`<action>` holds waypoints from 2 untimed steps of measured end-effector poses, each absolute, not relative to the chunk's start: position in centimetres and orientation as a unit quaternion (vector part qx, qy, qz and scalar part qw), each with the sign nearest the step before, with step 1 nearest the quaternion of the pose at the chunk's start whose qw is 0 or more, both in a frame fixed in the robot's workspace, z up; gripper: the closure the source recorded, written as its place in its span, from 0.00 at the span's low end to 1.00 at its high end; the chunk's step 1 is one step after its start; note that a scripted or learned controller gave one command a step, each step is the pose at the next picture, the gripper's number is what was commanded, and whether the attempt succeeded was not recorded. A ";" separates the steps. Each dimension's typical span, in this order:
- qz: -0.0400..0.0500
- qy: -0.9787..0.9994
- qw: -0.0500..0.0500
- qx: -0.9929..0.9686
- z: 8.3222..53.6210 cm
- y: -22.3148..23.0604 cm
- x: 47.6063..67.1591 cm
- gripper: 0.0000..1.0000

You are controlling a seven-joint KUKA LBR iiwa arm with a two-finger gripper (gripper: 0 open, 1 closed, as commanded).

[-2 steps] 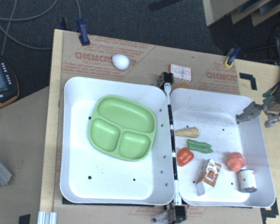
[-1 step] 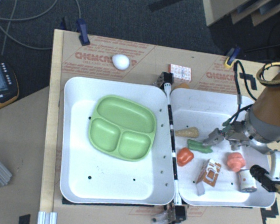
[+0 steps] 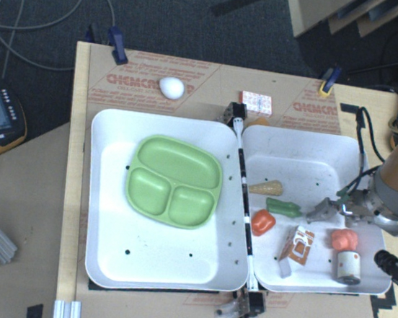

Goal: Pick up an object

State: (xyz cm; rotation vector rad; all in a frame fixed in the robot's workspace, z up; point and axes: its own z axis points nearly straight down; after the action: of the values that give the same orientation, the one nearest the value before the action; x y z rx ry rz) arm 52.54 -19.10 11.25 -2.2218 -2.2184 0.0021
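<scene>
White plastic, both bins. Left bin (image 3: 99, 251) carries a pale green divided plate (image 3: 174, 180), three compartments, lying flat toward the bin's upper middle. A few small dark specks on the bin floor below it.

Right bin (image 3: 295, 149) carries the loose items. Tan elongated piece (image 3: 265, 188) near the dividing edge, lying roughly level. Just below it, a green elongated piece (image 3: 282, 207), also roughly level. Red-orange rounded item (image 3: 262, 222) close to the divider, below and left of the green one. Brown and white packet (image 3: 299, 246) tilted, near the bin's middle bottom. Pink-orange lump (image 3: 345, 239) to the right of the packet, and directly below that a white cylinder with a dark end (image 3: 348, 267), the two just beside each other, contact uncertain.

Arm enters from the right, orange band at the frame edge. Tool (image 3: 327, 206) sits low over the right bin, between the green piece and the pink-orange lump, apart from both. Nothing visibly between its fingers; how far they are spread cannot be made out from this angle.

Tabletop (image 3: 210, 76) is printed cardboard. On it, above the bins: a white egg-shaped object (image 3: 171, 87) and a small pink patterned box (image 3: 256, 102).
</scene>
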 end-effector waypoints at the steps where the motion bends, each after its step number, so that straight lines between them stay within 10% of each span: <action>1: 0.000 -0.707 0.001 -0.707 8.4 -20.5 49.9 0.00; 2: -0.001 -0.708 -0.001 -0.706 15.7 -14.9 55.5 0.00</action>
State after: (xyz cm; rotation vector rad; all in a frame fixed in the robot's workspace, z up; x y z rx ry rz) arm 55.50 -14.85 15.69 -2.2203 -2.2246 -0.0020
